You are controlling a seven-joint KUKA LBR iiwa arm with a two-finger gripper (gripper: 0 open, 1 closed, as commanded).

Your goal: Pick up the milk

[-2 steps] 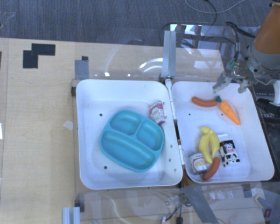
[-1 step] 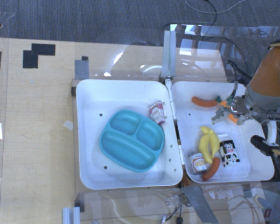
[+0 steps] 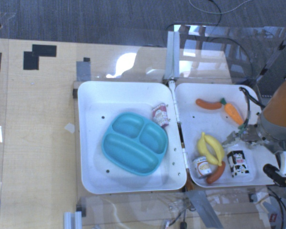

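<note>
The milk [image 3: 237, 164] is a small white carton with black cow patches. It lies in the right bin [image 3: 190, 97] near the front edge, to the right of a sausage. The arm's orange band [image 3: 280, 109] comes in from the right. My gripper [image 3: 239, 137] hangs just above and behind the carton, its tip close to the carton's far end. Nothing is seen held in it.
In the right bin there are also a banana [image 3: 210, 148], a small can [image 3: 201, 166], a sausage [image 3: 216, 173], a carrot [image 3: 233, 111] and a second sausage [image 3: 209, 104]. The left bin [image 3: 93, 128] holds a blue divided plate [image 3: 135, 143] and a small packet [image 3: 160, 114].
</note>
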